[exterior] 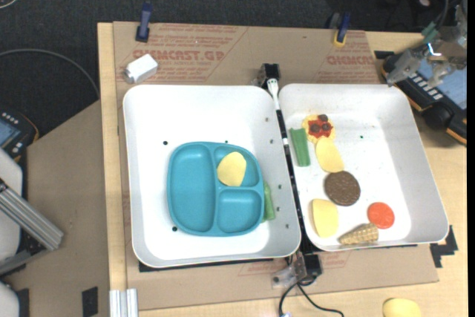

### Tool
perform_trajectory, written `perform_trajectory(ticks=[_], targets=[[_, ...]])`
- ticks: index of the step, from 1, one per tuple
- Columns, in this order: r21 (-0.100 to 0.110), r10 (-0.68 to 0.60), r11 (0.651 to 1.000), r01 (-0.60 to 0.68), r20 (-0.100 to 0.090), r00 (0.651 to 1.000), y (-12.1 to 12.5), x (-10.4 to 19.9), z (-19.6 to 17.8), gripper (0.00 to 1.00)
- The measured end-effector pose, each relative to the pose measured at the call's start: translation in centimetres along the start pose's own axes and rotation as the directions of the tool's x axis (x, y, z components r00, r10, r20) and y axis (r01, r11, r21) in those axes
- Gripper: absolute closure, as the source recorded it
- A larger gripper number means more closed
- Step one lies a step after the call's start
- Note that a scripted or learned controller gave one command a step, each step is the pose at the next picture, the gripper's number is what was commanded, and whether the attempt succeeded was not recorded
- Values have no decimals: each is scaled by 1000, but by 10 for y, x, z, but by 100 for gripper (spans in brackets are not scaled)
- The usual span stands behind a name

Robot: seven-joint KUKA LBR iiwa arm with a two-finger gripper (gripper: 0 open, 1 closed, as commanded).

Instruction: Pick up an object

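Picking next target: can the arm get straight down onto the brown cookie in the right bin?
Probably yes. The brown cookie lies flat and uncovered, though a yellow piece touches its upper edge.

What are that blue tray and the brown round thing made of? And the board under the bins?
The tray looks like moulded plastic: uniform teal, smooth, rounded compartments. The brown disc is probably a plastic or rubber toy cookie, matte with speckles; hard to be sure. The board looks like cardboard: tan, printed red lettering.

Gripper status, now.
Gripper: at the view's upper right, beyond the right bin; cannot be told, and no object is seen in it.
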State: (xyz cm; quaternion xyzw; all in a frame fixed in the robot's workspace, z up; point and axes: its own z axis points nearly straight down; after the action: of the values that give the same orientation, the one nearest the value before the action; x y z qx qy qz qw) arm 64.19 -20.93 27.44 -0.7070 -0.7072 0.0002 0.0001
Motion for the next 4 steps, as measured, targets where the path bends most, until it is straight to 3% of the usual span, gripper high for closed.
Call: perform_trajectory(ticks=[1, 2, 3, 4], targets=[[16, -2, 1000, 2, -7, 1000, -63, 63, 128, 0], [11, -3, 1000, 3, -6, 1000, -113, 121, 179, 0], [-3, 1, 1000, -1, 0, 1000, -108, 117, 165, 100], [-5, -1, 1000, 1, 3, 1000, -43, 83, 191, 100]])
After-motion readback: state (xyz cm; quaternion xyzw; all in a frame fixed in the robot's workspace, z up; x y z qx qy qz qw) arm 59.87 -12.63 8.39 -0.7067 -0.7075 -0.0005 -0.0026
